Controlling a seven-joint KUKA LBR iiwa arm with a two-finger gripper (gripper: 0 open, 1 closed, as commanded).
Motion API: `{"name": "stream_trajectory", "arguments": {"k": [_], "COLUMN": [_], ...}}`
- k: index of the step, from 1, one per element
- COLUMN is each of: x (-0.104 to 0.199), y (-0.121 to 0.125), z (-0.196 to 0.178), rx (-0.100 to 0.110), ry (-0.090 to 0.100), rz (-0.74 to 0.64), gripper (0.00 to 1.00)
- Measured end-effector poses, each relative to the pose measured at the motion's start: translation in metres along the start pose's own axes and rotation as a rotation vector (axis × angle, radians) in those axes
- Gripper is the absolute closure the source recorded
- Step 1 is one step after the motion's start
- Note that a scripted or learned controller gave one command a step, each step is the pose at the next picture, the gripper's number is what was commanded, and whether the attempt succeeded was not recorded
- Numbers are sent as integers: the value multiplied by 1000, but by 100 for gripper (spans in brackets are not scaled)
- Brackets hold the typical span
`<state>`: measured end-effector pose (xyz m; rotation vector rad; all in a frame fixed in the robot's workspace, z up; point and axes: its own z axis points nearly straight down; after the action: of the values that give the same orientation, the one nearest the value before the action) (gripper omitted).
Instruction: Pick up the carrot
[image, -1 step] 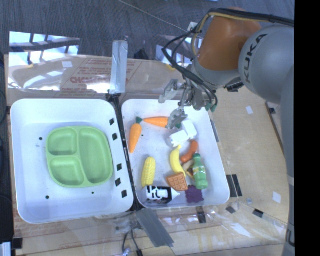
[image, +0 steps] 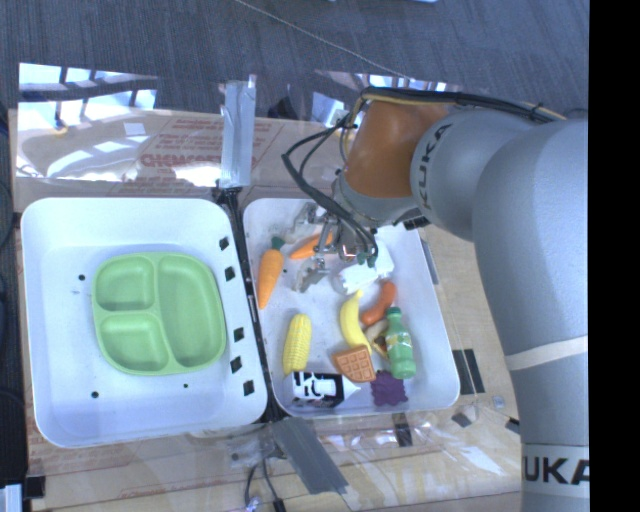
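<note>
The carrot (image: 268, 277) is orange with a green top and lies lengthwise along the left wall of the right bin (image: 430, 300). My gripper (image: 322, 256) hangs low over the upper middle of that bin, just right of the carrot's leafy end. A small orange piece (image: 303, 251) shows right beside the gripper; I cannot tell whether it is held. The grey arm with its orange band (image: 395, 150) covers the bin's upper right part.
The right bin also holds a corn cob (image: 296, 342), a banana (image: 349, 320), a waffle (image: 355, 362), a green bottle (image: 400, 343), purple grapes (image: 389, 388) and a black-and-white item (image: 318, 387). A green divided plate (image: 160, 312) lies in the left bin (image: 50, 300).
</note>
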<state>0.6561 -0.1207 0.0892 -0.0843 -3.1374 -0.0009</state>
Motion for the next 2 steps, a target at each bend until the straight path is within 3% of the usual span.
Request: {"name": "stream_trajectory", "arguments": {"k": [1, 2], "x": [-2, 57], "y": [2, 6], "z": [-11, -45], "rx": [1, 0], "ry": [-4, 0], "rz": [-7, 414], "gripper": [100, 100]}}
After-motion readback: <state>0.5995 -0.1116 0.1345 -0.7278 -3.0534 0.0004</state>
